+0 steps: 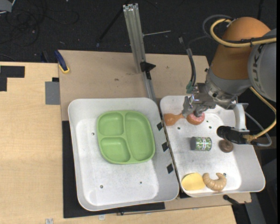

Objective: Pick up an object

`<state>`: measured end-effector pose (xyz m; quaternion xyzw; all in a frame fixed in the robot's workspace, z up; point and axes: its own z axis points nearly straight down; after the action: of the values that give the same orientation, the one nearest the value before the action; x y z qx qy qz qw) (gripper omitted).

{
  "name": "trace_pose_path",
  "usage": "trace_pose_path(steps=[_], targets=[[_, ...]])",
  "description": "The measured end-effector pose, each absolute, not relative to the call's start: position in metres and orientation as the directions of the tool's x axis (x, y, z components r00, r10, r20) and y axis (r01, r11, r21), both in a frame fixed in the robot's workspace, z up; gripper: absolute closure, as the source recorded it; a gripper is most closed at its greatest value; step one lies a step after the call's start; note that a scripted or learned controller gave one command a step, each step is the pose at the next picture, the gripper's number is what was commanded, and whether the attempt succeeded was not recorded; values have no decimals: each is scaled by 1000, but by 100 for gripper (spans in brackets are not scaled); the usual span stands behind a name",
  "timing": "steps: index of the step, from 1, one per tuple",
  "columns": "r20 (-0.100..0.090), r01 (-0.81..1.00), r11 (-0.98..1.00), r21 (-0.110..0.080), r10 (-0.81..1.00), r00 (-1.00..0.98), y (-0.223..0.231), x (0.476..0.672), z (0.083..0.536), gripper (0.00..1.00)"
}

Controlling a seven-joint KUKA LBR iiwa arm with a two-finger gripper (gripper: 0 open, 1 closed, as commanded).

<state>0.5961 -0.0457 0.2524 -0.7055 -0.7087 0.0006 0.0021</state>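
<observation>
I see my gripper [194, 110] low over the right bin [252, 174], just above a glossy pink-and-orange piece [195, 119], grip state I cannot tell, with a small green can [201, 143] and a ridged tan croissant [215, 181] nearer.

A green divided plate [126, 137] with three compartments lies in the left white bin [84, 181], near its upper middle. Both bins sit on a tan board [102, 73], the right white bin [252, 176] just beside the left one. An upright metal post [135, 36] rises from the board behind the bins. A pale wooden table [23, 148] stretches off to the left. Black cables [42, 13] trail across the dark floor beyond.
</observation>
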Motion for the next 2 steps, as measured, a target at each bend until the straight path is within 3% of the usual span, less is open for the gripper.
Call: trace_pose_path(steps=[2], targets=[[1,1000,4,-7,1000,-4,51,546,239,100]])
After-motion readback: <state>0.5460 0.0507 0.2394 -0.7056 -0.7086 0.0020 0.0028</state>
